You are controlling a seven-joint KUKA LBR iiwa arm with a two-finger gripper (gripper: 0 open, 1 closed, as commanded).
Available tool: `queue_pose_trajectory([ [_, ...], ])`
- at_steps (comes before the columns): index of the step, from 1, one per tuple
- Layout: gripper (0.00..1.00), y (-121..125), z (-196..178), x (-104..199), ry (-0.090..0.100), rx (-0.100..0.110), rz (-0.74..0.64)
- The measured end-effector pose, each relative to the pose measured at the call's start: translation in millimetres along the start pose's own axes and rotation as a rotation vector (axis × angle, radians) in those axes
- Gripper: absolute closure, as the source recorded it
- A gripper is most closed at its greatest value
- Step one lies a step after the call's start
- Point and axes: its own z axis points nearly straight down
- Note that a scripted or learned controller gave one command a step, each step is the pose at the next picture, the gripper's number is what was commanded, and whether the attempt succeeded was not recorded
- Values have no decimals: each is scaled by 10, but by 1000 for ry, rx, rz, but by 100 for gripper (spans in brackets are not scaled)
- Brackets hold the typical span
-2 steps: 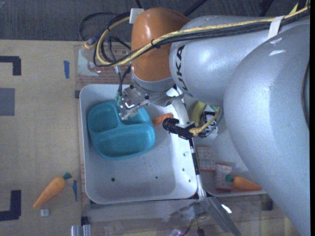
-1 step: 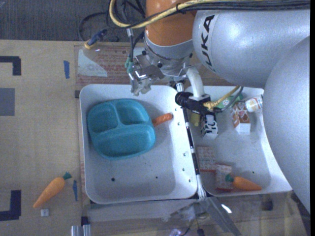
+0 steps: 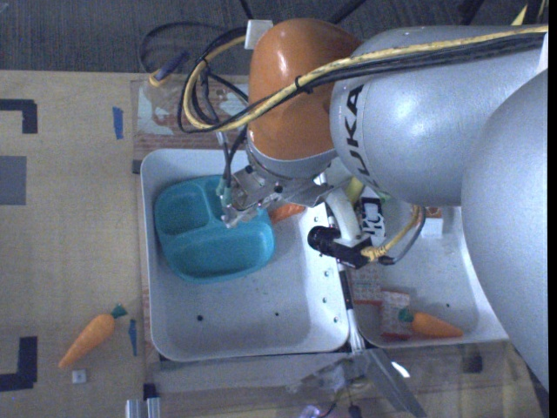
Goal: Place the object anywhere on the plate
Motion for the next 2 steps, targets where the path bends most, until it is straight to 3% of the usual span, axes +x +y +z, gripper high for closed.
queue_pose_trajectory([
  [1,100,-559,162,60,0,1,-9],
  [2,100,-144,-670,148,-1,-3,-351],
])
